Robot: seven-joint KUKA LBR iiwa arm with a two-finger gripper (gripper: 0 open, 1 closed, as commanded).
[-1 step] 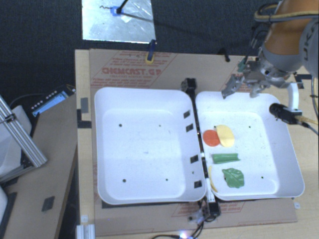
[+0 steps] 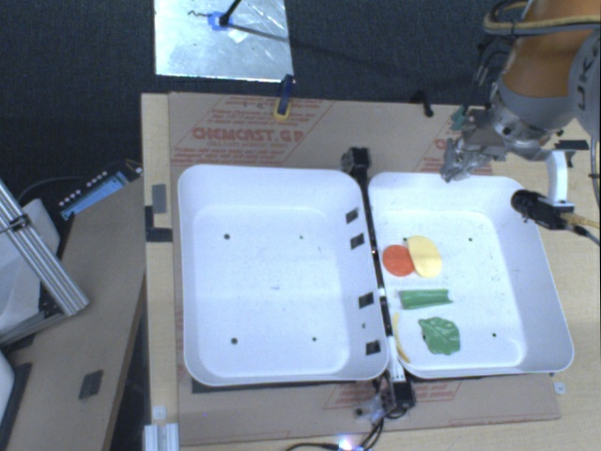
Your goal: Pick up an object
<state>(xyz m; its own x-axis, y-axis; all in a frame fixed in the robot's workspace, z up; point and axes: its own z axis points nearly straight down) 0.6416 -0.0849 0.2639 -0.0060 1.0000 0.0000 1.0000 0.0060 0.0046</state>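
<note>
In the right bin several small objects lie near its left side: an orange-red disc, a pale yellow piece touching it, a flat green bar, a crumpled green piece and a thin yellow strip by the divider. My gripper hangs above the far rim of the right bin, well away from the objects, with nothing seen between its fingers.
The left bin sits beside the right one, joined by a black clipped divider. A black bracket sticks in over the right bin's right rim. A shiny metal plate lies beyond the bench.
</note>
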